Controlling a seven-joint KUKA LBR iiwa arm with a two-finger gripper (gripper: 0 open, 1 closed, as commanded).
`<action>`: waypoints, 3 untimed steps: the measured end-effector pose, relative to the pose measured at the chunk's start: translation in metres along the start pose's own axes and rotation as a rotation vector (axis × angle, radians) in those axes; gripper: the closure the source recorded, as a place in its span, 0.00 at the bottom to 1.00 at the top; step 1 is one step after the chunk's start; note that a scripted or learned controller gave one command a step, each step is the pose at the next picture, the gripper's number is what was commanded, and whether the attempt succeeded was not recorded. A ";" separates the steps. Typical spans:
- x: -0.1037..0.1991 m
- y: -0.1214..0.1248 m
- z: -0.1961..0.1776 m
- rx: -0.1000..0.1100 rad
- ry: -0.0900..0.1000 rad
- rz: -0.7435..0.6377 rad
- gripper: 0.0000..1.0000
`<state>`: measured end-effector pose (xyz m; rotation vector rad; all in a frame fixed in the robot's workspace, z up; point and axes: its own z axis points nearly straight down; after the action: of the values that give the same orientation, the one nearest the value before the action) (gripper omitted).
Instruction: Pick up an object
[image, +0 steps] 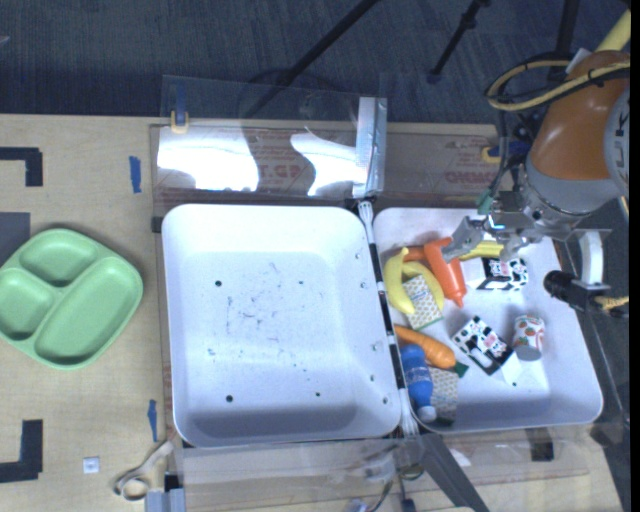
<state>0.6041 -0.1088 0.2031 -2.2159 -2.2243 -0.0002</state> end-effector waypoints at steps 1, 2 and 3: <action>0.008 -0.049 0.089 -0.002 -0.001 -0.184 0.00; -0.007 0.003 0.101 -0.009 -0.002 -0.330 0.00; -0.023 0.060 0.110 0.008 0.004 -0.430 0.00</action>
<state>0.6642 -0.1315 0.0931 -1.6854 -2.6394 0.0035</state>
